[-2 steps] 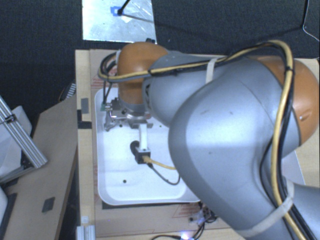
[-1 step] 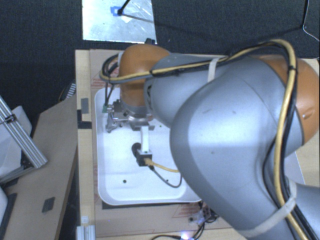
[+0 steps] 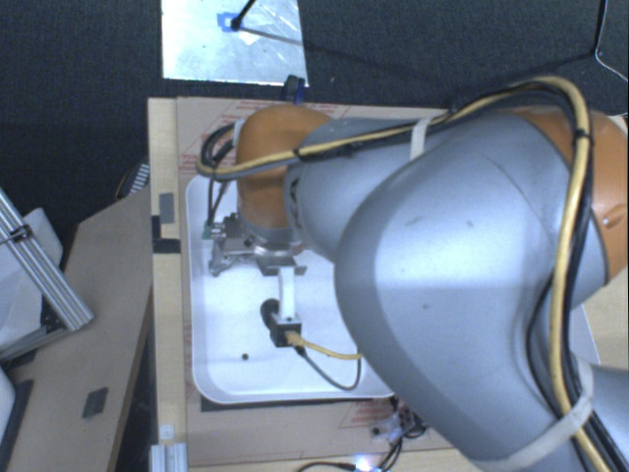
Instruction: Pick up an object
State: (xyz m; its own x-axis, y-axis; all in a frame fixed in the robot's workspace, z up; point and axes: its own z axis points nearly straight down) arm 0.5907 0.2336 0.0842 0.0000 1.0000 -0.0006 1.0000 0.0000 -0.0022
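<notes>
**Blind descent into the left bin: risk of a grab that closes on nothing**

Camera view: the grey KUKA arm (image 3: 472, 264) reaches in from the right and covers most of the bench. Its orange wrist band (image 3: 270, 155) stands over the upper part of the shallow white plastic bin (image 3: 200, 367). The metal two-finger gripper (image 3: 248, 249) hangs just below that band, low over the bin floor. Whether it is spread or pressed together cannot be told, because the wrist hides its working end.

The object to be picked is hidden. The bare floor of the bin carries one tiny dark speck (image 3: 245, 355) near the front wall, well apart from the gripper and too small to identify. Anything worth picking would lie under the wrist or under the arm's bulk.

The likeliest failure is an empty grasp. If nothing sits squarely beneath the gripper, it will close on air or scrape the floor.

A second hazard is the bin's left wall. The gripper stands near it, so an object lying there could be pushed against the wall or wedged rather than caught.

A hard descent could also press the thin plastic floor or shift the bin on the brown cardboard-coloured bench (image 3: 108, 293).
</notes>
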